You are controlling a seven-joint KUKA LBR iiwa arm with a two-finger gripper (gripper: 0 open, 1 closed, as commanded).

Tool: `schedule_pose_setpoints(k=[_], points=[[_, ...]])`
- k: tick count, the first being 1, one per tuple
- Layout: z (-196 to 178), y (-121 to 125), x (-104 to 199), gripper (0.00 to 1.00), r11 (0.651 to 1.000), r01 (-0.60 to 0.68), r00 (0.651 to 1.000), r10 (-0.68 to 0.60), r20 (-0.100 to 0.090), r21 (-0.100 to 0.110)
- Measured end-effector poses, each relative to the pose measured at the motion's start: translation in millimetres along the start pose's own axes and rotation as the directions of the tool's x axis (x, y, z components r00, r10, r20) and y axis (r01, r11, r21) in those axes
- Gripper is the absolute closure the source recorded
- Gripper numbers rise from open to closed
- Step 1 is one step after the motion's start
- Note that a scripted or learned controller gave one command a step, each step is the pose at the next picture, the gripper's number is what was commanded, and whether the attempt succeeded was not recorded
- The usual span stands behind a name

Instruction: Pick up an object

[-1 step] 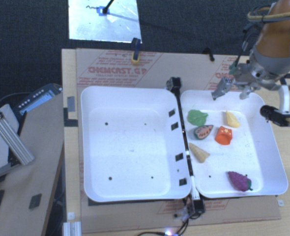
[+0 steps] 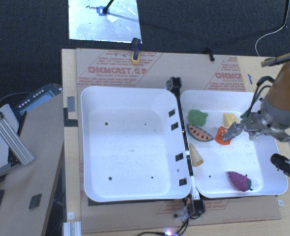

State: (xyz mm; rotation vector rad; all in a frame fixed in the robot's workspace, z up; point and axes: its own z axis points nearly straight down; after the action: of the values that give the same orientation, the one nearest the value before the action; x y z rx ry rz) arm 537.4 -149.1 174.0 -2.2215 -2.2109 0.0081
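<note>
The gripper [image 2: 229, 134] hangs low in the right bin [image 2: 268, 173], fingers closed on or around the orange piece [image 2: 221, 133] at the watermelon slice's [image 2: 200, 132] three o'clock, which is seemingly grasped but not yet lifted clear.

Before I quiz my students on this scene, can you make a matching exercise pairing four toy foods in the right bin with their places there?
Things:
1. green leaf
2. watermelon slice
3. purple grapes
4. yellow piece

Places:
A. near corner of the right bin, closest to the camera
B. far side, next to the divider between the bins
C. far side, nearer the arm, just beyond the gripper
D. just in front of the green leaf, by the divider

Pairs: 1-B, 2-D, 3-A, 4-C
</note>
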Motion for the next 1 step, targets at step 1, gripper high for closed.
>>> schedule_pose_setpoints(k=[1], points=[[94.4, 47.8, 3.3, 0.00, 1.000, 0.010, 1.000, -0.010, 0.001, -0.007]])
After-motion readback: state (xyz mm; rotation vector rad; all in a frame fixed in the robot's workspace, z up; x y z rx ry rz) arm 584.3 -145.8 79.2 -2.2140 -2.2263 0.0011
